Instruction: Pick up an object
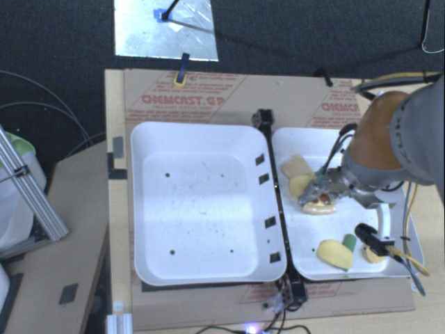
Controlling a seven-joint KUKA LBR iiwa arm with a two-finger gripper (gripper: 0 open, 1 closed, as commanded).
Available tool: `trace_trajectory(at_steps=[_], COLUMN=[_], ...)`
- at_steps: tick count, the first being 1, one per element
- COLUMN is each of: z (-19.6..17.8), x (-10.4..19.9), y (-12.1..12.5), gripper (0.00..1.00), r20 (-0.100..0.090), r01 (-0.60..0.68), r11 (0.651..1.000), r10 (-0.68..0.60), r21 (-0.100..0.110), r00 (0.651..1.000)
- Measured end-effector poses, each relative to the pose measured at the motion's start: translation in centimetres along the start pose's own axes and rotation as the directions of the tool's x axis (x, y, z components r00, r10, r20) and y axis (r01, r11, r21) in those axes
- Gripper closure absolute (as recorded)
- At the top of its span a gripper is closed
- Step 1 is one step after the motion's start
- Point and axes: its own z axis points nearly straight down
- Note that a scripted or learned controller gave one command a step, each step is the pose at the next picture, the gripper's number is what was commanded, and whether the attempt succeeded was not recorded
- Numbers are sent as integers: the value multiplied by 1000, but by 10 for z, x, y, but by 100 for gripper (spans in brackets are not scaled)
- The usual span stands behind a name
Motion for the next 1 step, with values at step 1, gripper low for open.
trace_trajectory(at_steps=[1], z=[-95], x=[74], y=[-36], gripper=[100], r20=[-3], r01=[10], r11=[1000], r10=[-10], r21=[-3], r00=[1000])
